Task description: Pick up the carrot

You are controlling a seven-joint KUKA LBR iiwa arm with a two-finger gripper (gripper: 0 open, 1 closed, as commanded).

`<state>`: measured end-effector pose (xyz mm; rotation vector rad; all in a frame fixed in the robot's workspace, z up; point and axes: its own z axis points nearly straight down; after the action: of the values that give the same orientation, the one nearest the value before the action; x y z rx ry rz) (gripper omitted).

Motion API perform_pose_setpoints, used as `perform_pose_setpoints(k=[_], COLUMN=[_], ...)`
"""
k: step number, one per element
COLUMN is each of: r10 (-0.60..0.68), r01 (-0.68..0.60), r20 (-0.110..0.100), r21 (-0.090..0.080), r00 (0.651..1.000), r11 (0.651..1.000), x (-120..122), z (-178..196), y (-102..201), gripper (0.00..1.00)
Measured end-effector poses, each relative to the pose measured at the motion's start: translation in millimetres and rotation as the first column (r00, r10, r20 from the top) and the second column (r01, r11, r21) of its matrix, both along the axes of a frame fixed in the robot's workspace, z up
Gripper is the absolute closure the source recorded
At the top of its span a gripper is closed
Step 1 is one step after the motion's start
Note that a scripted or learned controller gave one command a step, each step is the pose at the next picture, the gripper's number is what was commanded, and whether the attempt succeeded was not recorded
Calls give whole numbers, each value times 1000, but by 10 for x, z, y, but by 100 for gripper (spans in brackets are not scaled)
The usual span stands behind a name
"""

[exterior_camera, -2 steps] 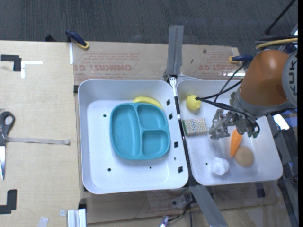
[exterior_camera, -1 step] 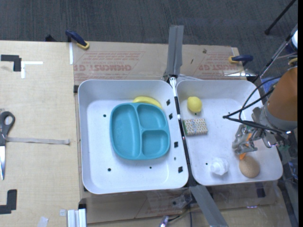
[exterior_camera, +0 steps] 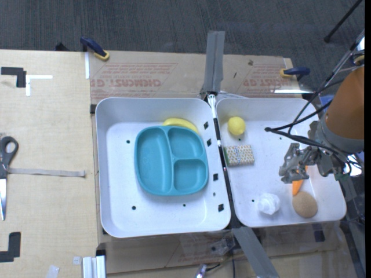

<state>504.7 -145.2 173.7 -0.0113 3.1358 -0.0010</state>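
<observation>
Gripper (exterior_camera: 294,169) hangs low in the right bin (exterior_camera: 255,210), right over the carrot (exterior_camera: 297,186); its grip can't be told; potato (exterior_camera: 305,205) just beside.

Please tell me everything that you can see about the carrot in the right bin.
The carrot is a small orange piece, smooth like a plastic toy, and little of it shows, because the gripper stands directly over its upper end. It lies in the right bin, near the front right corner, apparently pointing down toward the brown rounded object, which it nearly touches or touches. A crumpled white object lies to its left, apart from it. Whether the fingers grip it cannot be told.
</observation>
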Motion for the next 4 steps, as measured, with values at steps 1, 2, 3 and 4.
perform_pose_setpoints(k=[1,2,3,4], r10=[18,-21,249,432], r01=[-18,21,-249,-432], r20=[0,2,0,-2], r21=[-1,0,-1,1], r00=[1000,1000,969,902], r11=[1000,1000,969,902], x=[-205,298,-123,659], z=[504,1033,-811,164], y=[-249,346,198,216], gripper=[100,100,100,100])
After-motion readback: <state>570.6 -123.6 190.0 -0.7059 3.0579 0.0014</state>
